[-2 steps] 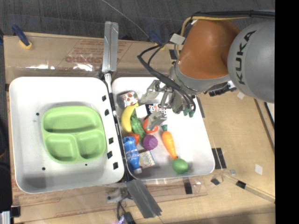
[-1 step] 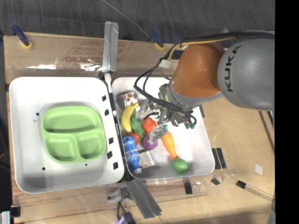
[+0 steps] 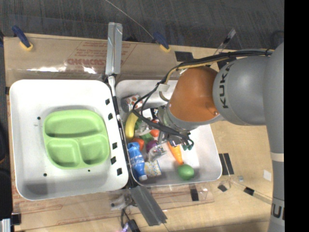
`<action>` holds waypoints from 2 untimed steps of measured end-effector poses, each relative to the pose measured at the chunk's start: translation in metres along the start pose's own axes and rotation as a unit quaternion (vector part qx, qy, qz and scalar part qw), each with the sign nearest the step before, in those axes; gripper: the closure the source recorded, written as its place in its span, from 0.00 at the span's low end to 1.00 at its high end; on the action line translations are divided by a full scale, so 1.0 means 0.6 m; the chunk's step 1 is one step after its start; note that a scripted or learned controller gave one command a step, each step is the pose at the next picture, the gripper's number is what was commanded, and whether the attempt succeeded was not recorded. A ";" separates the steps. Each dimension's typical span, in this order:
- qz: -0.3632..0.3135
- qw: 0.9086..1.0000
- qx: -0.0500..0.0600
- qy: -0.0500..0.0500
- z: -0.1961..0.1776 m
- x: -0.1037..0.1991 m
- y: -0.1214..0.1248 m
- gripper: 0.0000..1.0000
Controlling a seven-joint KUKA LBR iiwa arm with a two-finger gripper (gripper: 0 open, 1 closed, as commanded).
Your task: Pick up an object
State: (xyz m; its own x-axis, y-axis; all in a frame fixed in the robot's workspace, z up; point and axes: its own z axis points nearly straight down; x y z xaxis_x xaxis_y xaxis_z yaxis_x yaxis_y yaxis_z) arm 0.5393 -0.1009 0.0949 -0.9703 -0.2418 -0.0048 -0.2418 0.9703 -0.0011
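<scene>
the claw (image 3: 164, 141) sits low in the right bin (image 3: 212, 151), over a tight heap of toys; i cannot tell its state. a carrot (image 3: 176, 152) lies just right of it, a banana (image 3: 130, 125) to the left, a blue bottle (image 3: 135, 159) nearer. packed so close, the pieces risk a glancing grab or a double pick. the green tray (image 3: 76, 138) sits in the left bin (image 3: 24, 129).

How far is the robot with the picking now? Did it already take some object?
Done: the arm has reached over the right bin, where the gripper sits low among the toys. In hand: nothing visibly held. Left: grasp and lift one, such as the banana or the green ball.
</scene>
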 end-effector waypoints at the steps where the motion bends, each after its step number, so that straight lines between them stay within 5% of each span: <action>1: -0.118 0.993 0.000 0.001 0.004 -0.057 -0.049 0.00; 2: -0.120 0.993 0.000 0.000 0.003 -0.034 -0.109 0.00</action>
State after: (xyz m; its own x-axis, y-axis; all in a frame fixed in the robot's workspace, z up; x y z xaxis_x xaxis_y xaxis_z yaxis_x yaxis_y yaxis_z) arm 0.5750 -0.1592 0.0934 -0.8851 -0.4654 -0.0042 -0.4654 0.8851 -0.0031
